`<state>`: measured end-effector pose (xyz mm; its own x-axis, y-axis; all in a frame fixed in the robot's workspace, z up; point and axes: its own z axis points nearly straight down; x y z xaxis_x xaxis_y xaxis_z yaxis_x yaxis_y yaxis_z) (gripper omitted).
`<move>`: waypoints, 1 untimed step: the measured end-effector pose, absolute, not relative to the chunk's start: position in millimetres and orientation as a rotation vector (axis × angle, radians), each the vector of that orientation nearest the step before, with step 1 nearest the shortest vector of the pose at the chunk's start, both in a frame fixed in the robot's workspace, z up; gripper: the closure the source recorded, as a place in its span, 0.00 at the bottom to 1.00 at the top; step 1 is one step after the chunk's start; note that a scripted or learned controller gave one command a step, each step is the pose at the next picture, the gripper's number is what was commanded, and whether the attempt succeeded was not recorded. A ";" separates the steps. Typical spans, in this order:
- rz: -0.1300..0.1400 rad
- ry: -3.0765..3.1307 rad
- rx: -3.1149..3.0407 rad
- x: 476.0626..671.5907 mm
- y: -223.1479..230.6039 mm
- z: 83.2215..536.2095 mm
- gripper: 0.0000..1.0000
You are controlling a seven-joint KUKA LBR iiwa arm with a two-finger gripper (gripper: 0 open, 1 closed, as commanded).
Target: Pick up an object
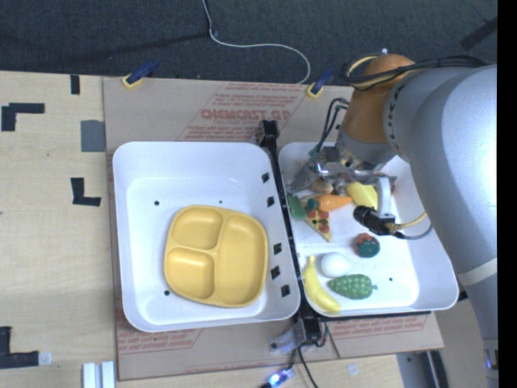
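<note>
Nearest edge of the right bin (436, 297): a yellow banana (319, 288) lies along the left wall, a white egg (334, 263) just beside it, a green bumpy fruit, perhaps a grape bunch (352, 285), touching or nearly touching the egg on its right. A little farther in, a small round dark green and red piece (367, 245) sits apart from the others. Beyond that, a slice-shaped piece (322, 227), an orange carrot-like piece (334, 204) and a yellow piece (362, 193) crowd together under the tool (323, 176), with a green bit (297, 209) against the bin's left wall. The tool hangs low over this cluster at the far left of the right bin; the wrist hides its tips, so cannot tell whether it stands wide or narrow, and nothing is seen between them. Left bin (133, 217) carries a yellow divided plate (216, 255), well apart from the arm. Farthest, cardboard on the counter (48, 241) and a white cable (250, 45). Judgement: the step is closing on one item in the cluster. Doing it well means centring on a single piece, likely the carrot-like one, keeping off the bin wall, then lifting straight up so neighbours do not get dragged.
</note>
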<state>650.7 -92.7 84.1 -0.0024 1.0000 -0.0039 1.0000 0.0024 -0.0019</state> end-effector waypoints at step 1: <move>-0.005 2.224 2.219 650.8 -91.8 96.2 1.00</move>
